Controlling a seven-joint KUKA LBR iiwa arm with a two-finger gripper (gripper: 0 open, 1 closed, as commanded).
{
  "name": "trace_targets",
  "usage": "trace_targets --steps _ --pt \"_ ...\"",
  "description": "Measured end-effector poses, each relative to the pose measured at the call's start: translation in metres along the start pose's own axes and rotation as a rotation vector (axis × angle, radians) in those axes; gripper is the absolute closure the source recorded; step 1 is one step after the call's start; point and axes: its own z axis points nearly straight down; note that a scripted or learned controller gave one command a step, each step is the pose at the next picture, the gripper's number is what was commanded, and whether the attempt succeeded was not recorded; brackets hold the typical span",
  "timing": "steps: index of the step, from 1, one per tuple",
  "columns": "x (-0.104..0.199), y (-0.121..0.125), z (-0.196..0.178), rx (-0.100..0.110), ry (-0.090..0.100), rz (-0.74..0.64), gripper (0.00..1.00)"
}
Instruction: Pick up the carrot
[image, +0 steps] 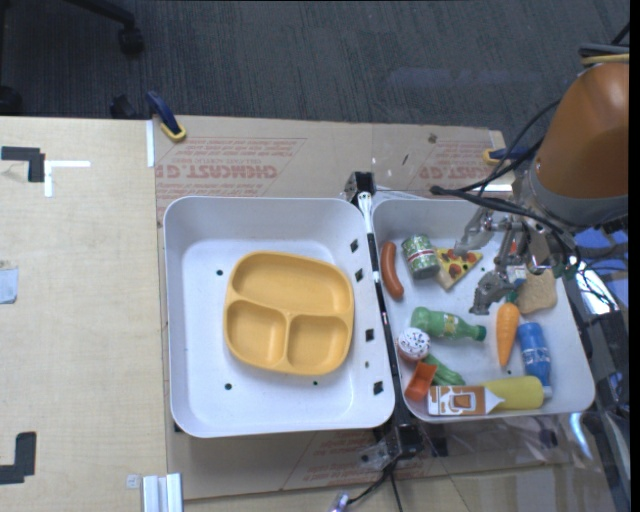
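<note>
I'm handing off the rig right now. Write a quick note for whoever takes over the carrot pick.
Gripper: low over the right white bin, just above the orange toy carrot; nothing seen between its fingers.
Carrot: lying in the right bin between the green toy bottle and the blue bottle.
Done: approach only.
Left: grasp and lift the carrot.

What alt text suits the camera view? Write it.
A gripper hangs over the right bin, just above a carrot lying among toy foods. The left bin holds a yellow tray.
</note>
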Motion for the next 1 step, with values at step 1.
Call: trace_targets --steps 1 --pt "0.0121 -0.0942 0.1355 0.000 -0.001 -0.163 0.00"
